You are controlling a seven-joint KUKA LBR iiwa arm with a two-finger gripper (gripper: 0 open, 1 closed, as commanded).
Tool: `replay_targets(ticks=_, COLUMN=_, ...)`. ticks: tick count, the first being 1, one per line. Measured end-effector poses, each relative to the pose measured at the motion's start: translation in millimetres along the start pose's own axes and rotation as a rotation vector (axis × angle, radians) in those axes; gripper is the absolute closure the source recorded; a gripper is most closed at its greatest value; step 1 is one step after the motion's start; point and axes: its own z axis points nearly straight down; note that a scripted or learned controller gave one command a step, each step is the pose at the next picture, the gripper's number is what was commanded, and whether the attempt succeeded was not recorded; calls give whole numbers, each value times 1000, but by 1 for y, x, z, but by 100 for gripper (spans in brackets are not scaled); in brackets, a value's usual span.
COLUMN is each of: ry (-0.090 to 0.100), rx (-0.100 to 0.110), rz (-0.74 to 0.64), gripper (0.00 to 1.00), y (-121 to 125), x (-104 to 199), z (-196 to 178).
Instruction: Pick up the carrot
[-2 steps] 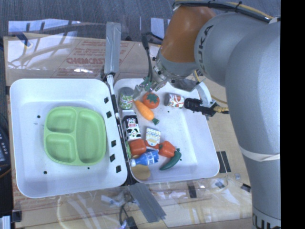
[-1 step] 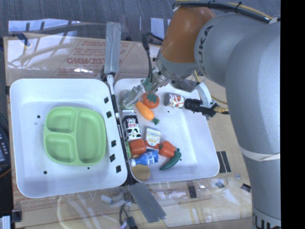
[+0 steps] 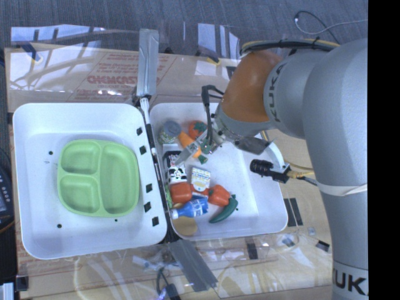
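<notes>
tool (image 3: 201,147) over carrot (image 3: 188,141)

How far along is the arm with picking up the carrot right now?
Done so far: the arm has reached into the right bin, and the gripper sits low at the carrot near the bin's upper left. In hand: nothing clearly; the carrot looks to lie among the other toy foods, and the view does not settle whether it is gripped. Left: a secure grasp and the lift. The green divided plate sits in the left bin.
</notes>
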Motion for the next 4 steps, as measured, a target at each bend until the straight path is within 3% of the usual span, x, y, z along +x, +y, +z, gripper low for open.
replay_targets(ticks=1, ry=5, rx=-1, rz=-122, gripper=0, y=33, x=-23, z=14)
replay_targets(ticks=2, ry=3, rx=-6, rz=-126, gripper=100, y=36, x=-23, z=2)
replay_targets(ticks=3, ry=8, rx=9, rz=-61, gripper=100, y=60, x=14, z=-105)
replay_targets(ticks=4, ry=12, rx=13, rz=-135, gripper=100, y=-41, x=44, z=-132)
